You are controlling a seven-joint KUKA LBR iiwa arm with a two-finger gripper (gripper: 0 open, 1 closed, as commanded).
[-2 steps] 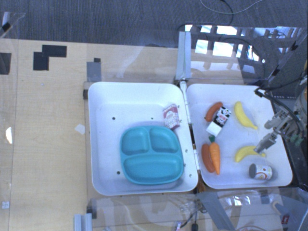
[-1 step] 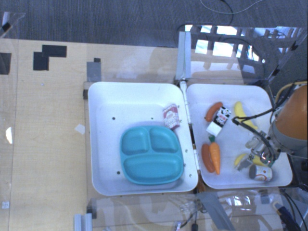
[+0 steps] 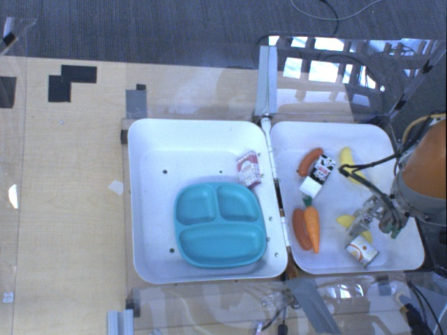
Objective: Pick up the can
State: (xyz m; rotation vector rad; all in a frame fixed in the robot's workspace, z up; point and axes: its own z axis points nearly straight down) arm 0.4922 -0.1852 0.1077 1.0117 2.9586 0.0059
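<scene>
— Two bins, one can: how far along is the pick?

— Barely begun, by my reading. The can (image 3: 362,250) lies on its side on the floor of the right bin (image 3: 412,260), near that bin's front right corner, so nothing is lifted yet.

— And the gripper?

— The gripper (image 3: 368,221) hangs just behind the can, low over the right bin, on the grey arm (image 3: 419,187) with its orange band. It sits very close to the can, perhaps touching its top, but the metal parts blur together and I cannot tell whether it is parted or clenched. I see nothing clearly gripped.

— What else lies in that bin?

— A yellow piece (image 3: 346,220) just left of the gripper, two carrots (image 3: 306,229) further left of the can, and behind them a small black-and-white box (image 3: 317,173), a sausage (image 3: 310,161) and a banana (image 3: 347,162).

— So what is left?

— Everything that counts, I judge: settling on the can, closing, and raising it clear of the bin.
</scene>
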